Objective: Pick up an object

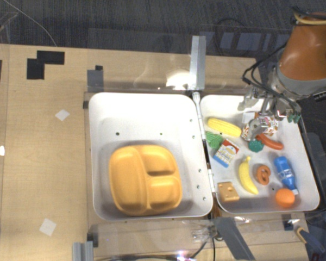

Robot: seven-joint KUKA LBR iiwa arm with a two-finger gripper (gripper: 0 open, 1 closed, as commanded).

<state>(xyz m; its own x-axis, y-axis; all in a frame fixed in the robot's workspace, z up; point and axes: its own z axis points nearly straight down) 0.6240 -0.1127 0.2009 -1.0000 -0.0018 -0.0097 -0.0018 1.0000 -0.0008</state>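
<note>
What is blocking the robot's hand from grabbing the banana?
Nothing sits over the banana, so it is open from above. The gripper hangs farther back in the right bin, above the hot dog and a green toy.

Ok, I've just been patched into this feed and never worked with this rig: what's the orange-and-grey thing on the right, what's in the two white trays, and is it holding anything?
One fixed camera looks down on the bench at a slant. The orange-and-grey shape is the robot arm, reaching in from the right; its gripper hangs over the right bin. Whether it holds anything cannot be told from here. That bin holds toy food: a corn cob, a banana, a sausage, a blue bottle, an orange, a doughnut, a small carton and a tan block. The left bin holds a yellow divided tray.
</note>
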